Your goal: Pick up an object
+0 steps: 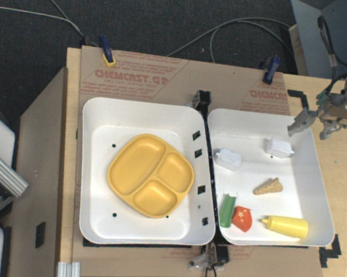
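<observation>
Right white bin holds all loose items: small white block near its far edge, another white block by the left wall, tan wedge-shaped piece mid-bin, w/ green stick, red chunk & yellow mustard-style bottle along the near edge. Gripper hangs over the bin's far right corner, fingers spread apart, nothing between them; nearest item is the far white block, nothing in between. Left white bin carries a yellow three-compartment plastic plate at centre.
</observation>
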You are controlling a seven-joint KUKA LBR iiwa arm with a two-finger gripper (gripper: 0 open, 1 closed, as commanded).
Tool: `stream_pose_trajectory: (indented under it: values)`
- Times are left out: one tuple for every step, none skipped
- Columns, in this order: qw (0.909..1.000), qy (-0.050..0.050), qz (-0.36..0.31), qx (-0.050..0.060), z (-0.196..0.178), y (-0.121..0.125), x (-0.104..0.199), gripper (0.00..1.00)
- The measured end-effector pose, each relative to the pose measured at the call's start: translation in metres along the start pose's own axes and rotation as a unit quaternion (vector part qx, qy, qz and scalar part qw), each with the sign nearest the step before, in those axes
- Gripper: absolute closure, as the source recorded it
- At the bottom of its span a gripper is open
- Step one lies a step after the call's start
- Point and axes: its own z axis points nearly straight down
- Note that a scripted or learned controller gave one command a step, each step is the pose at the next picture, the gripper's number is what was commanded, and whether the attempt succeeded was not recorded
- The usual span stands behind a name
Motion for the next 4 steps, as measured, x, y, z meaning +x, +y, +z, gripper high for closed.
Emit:
stream_pose_trajectory:
  values:
    - [1.0000,-0.001,-0.002,-0.007,-0.009,0.002,0.001,0.00]
    - [1.0000,-0.001,-0.002,-0.005,0.035,-0.003,0.004,0.00]
    - [1.0000,0.000,-0.002,-0.004,0.088,-0.012,0.010,0.00]
    - [1.0000,0.000,-0.001,-0.004,0.150,-0.015,0.007,0.00]
